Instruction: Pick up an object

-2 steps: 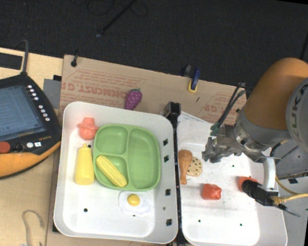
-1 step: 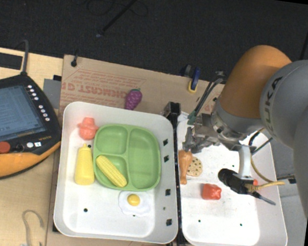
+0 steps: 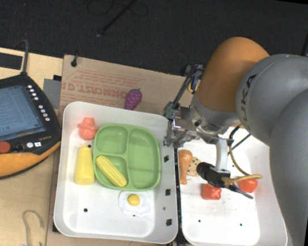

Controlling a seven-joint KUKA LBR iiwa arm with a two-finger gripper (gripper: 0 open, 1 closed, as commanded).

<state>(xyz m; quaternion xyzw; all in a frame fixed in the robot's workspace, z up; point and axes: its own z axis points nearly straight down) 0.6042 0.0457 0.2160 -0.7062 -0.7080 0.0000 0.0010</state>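
You are looking at the arm (image 3: 271, 108) reaching in from the right, with the claw (image 3: 176, 133) hanging over the far left corner of the right bin (image 3: 240, 235), close above the wall where the two bins are meeting. You cannot tell how far the claw is standing open, and nothing is showing in its grip. The nearest things to pick are lying in the right bin: an orange stick (image 3: 182, 165) is sitting just in front of the claw, pointing toward the near edge, a pale cracker (image 3: 192, 166) is touching its right side, and a red block (image 3: 210, 192) is resting a little farther right and nearer. In the left bin (image 3: 99, 220) a green plate (image 3: 142, 146) is lying flat, with a corn cob (image 3: 111, 171) sitting aslant in its near left compartment. A yellow bottle (image 3: 84, 165) is lying just beside the plate's left rim, a pink piece (image 3: 86, 128) is sitting beyond it in the far left corner, and a fried egg (image 3: 132, 202) is lying just in front of the plate. Outside the bins, purple grapes (image 3: 133, 97) are resting on the cardboard (image 3: 102, 86) behind the left bin, and a handheld console (image 3: 11, 121) is lying well to the left.
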